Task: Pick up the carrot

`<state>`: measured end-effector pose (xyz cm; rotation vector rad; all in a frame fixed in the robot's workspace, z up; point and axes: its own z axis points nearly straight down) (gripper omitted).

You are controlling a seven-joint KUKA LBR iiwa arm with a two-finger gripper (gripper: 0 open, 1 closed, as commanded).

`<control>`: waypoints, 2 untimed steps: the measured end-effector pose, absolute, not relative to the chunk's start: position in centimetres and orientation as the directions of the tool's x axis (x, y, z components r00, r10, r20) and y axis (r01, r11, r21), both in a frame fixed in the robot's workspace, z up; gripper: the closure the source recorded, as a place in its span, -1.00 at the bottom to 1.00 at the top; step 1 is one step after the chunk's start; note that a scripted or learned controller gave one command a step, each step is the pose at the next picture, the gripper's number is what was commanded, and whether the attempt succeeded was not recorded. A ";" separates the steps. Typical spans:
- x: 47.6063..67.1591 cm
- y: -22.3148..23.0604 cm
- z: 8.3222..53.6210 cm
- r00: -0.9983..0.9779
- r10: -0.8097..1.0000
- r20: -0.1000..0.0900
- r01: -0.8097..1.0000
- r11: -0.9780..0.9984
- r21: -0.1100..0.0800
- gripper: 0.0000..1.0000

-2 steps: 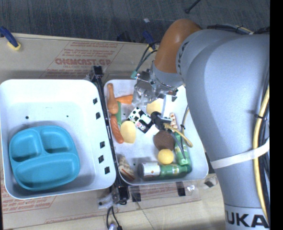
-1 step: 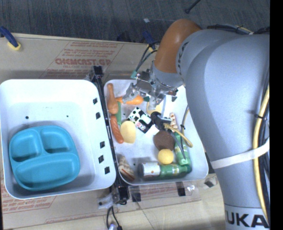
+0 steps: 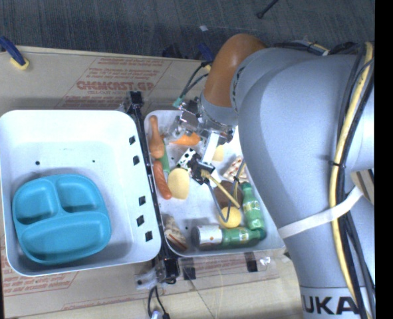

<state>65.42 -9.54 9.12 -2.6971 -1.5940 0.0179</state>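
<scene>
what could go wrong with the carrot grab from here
1. Clutter: the carrot lies in the crowded right bin, close to a hot dog, a yellow lemon-like piece and a die. The gripper may well close on a neighbour instead.
2. The carrot sits near the bin's far end, so there is little room around it, and it could get nudged against the wall rather than lifted.

— Where can you get in?

— Your left bin [image 3: 63, 128] has open white floor along its far half; only the blue tray [image 3: 60, 218] fills the near part.

— And the right bin [image 3: 270, 244]?

— Crowded. The carrot [image 3: 185, 139] lies jammed between sausages [image 3: 159, 158], a yellow lemon [image 3: 178, 183] and your pincer [image 3: 199, 153]. Green bottles [image 3: 239, 228] block the near end, and the arm [image 3: 296, 145] covers the right side.
</scene>
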 end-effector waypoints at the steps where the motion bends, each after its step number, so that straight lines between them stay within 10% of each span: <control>1: 65.4 -9.5 10.1 0.474 0.880 -0.005 0.880 -0.474 -0.020 1.00; 2: 65.4 -9.4 10.1 0.474 0.881 -0.005 0.880 -0.474 -0.020 -1.00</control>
